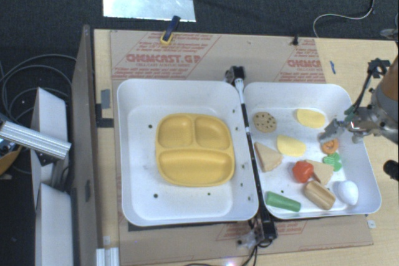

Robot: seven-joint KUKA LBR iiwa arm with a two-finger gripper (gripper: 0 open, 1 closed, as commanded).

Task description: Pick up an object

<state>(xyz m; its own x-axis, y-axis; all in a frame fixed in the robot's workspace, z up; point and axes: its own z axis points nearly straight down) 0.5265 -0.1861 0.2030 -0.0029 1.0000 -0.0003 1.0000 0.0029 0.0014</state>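
My hand [335, 129] hangs over the right bin [366, 166], just above the orange slice [330, 146]; I cannot tell how it is set. The yellow tray [193, 149] sits in the left bin [134, 134].

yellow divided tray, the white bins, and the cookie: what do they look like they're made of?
Yellow tray: looks like moulded plastic, matte to satin, with rounded compartment edges and one even colour.
White bins: probably thin formed plastic, smooth, with soft rounded corners and a slight sheen.
Cookie: likely a plastic toy, a flat tan disc with dark dots; too small to tell from real.
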